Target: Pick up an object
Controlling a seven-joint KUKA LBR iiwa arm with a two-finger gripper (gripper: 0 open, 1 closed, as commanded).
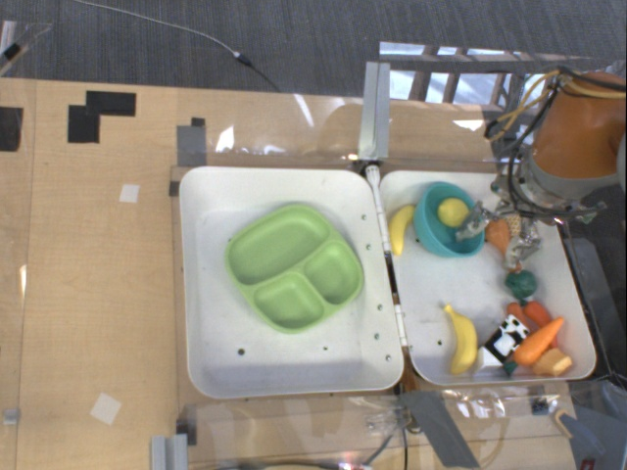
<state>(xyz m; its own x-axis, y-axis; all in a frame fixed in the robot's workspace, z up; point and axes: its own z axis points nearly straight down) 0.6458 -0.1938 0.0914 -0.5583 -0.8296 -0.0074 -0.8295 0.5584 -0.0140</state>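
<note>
1. Over the right bin [578,306], near its far right side, the jaws [503,231] are hanging just beside the teal bowl [448,231], with a small orange piece [499,233] showing between the metal fingers; whether they are actually clamping it or merely straddling it is too blurred to tell.

2. That orange piece is looking like small, rounded toy food. Judging by its look, it is probably light, stiff plastic with a smooth skin, so it is likely to be slipping unless taken across its middle.

3. Sitting inside the bowl is a yellow lemon-like ball [453,211]; the bowl itself is looking rigid, glossy and thick-rimmed, awkward to grip except by the rim.

4. Lying just left of the bowl, against the bin's dividing wall, is a short curved banana [400,227]; a second banana [461,338] is resting near the front of the same bin. Both are appearing smooth and hard, best pinched across the narrow body.

5. Clustering in the near right corner are a carrot [542,341], a black-and-white patterned block [506,339] and a tan chunk [554,363], touching one another, so taking any one singly would be risking a nudge to its neighbours.

6. Standing apart between that cluster and the jaws is a dark green knobbly piece [521,283], free on all sides and, to my judgement, the easiest take.

7. Resting in the left bin [206,355] is a pale green divided plate [294,278], matte, broad and shallow, offering only a thin rim.
</note>
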